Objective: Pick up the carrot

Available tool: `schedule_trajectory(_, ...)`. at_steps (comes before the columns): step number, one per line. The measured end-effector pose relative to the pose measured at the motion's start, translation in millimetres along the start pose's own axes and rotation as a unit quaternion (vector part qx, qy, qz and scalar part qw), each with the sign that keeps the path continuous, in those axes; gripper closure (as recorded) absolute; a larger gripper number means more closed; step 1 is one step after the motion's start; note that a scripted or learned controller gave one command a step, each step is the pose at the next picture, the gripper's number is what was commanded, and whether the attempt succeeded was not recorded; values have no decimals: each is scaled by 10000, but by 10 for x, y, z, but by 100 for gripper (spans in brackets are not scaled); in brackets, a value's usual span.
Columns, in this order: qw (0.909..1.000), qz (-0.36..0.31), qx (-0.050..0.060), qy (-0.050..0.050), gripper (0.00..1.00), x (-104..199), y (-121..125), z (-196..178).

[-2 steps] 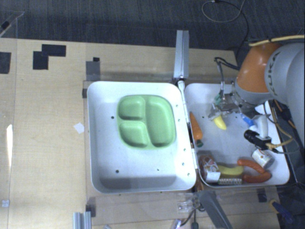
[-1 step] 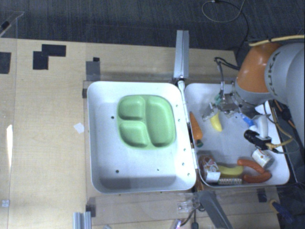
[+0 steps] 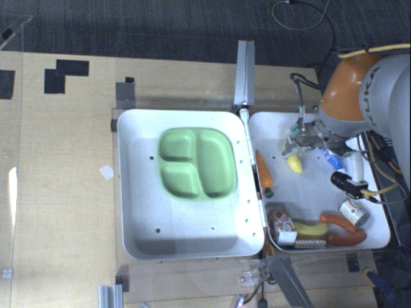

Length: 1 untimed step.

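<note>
The gripper (image 3: 297, 145) was seen low over the right bin (image 3: 379, 233), just above a small yellow piece (image 3: 295, 165); whether it was released or clenched could not be told, and nothing was seen held. Bare bin floor lay between it and the bin's left wall. The carrot (image 3: 263, 171) lay along that left wall, lengthwise against the divider, left of and slightly below the gripper and apart from it. A banana (image 3: 309, 228) and sausages (image 3: 340, 231) were crowded along the near edge. A green sectioned tray (image 3: 196, 162) occupied the left bin (image 3: 138, 223).
</note>
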State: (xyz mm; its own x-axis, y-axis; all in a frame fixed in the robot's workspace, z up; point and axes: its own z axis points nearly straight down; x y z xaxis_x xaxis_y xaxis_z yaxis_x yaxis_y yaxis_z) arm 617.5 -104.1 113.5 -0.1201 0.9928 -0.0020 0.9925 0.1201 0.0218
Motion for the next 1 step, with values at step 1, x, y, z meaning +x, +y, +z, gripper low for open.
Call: schedule_trajectory(1, 9985, 545, 79, -5, 100, -267, 187, -684)
